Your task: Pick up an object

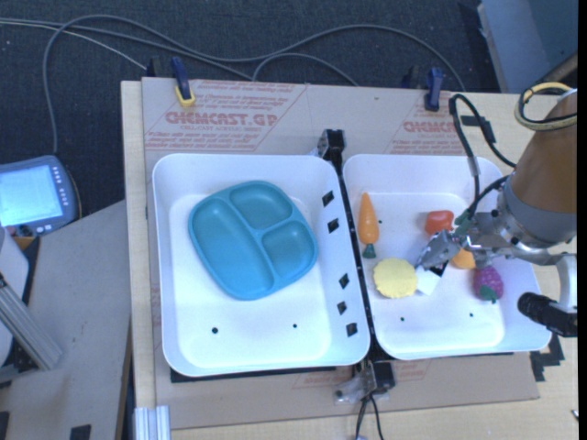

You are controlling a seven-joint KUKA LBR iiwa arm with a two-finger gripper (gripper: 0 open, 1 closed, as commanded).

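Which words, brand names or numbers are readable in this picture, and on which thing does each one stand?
"CHEMCAST GP": red print on the brown board under the bins, behind the left bin.
"CHEMCAST": the same red print on the board behind the right bin, partly cut off.
Smaller red lines near both prints: too blurred to read.
Handheld screen: its display is unreadable.

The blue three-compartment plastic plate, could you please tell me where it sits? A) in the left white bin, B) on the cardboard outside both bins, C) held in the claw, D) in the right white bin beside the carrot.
A: the blue three-compartment plastic plate lies flat in the left white bin, while the orange toy carrot lies in the right white bin.
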